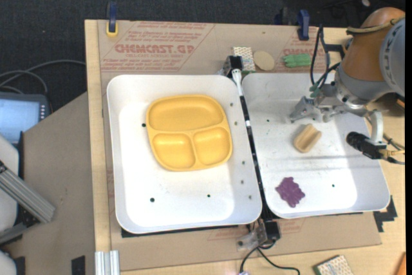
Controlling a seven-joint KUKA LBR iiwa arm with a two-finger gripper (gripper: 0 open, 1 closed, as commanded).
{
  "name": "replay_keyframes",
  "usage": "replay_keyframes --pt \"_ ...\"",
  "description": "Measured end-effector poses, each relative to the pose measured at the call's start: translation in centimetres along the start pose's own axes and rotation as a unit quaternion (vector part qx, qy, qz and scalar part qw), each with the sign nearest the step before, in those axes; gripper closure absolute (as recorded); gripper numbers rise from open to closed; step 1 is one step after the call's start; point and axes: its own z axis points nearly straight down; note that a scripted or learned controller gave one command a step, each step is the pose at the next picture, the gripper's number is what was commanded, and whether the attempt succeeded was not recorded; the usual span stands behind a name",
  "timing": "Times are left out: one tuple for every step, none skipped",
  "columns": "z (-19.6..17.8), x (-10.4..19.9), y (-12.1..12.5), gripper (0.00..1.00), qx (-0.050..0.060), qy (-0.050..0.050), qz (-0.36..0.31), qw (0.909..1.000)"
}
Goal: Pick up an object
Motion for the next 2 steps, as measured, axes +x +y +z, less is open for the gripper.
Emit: replay_keyframes --pt "1.1 1.7 -4.3 0.0 0.003 0.001 0.0 1.0" --pt "0.0 1.6 -4.1 1.0 0.0 0.0 0.0 1.0"
